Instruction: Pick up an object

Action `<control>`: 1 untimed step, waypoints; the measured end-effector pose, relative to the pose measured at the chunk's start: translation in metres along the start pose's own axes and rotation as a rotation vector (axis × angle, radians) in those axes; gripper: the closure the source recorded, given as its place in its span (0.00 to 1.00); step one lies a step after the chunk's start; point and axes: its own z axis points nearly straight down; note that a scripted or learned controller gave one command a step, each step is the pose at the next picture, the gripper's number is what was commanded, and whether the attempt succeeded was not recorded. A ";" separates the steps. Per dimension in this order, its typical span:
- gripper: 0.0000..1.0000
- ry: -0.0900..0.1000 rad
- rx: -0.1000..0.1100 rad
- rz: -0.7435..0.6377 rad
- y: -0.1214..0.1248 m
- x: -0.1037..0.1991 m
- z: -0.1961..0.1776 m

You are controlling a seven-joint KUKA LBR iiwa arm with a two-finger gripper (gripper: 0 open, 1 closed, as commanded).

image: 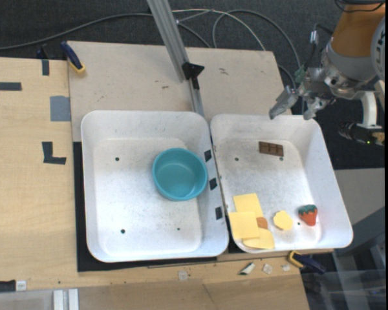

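Camera view: tool (292, 107) open, empty, above right bin's (330, 173) far rim; brown block (270, 149) below-left.

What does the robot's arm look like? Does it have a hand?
The arm is chunky and rounded, grey with a wide orange band above the wrist. Instead of a hand it has a metal-grey gripper with two thin fingers. Small dark parts and a bit of green wiring sit around the wrist.
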 end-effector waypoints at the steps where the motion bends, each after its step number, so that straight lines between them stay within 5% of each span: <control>1: 0.00 0.000 0.000 0.000 0.000 0.000 0.000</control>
